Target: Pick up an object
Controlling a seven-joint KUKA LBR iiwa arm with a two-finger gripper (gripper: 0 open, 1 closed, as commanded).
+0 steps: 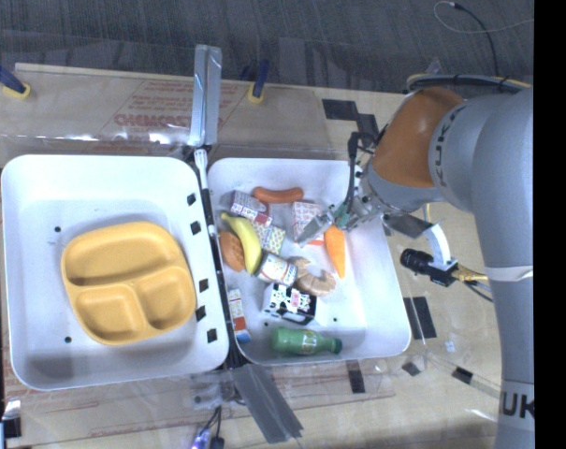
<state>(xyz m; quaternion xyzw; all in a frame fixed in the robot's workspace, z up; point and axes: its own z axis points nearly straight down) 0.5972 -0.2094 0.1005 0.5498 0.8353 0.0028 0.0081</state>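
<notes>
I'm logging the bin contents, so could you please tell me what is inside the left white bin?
The left white bin holds a yellow compartment tray, lying flat with three sections. Whatever lies beneath the tray is covered, so that cannot be seen.

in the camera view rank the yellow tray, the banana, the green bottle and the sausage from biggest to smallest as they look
1. Yellow tray, by far the largest.
2. Green bottle and banana: too close to rank.
3. Sausage, the smallest.
</notes>
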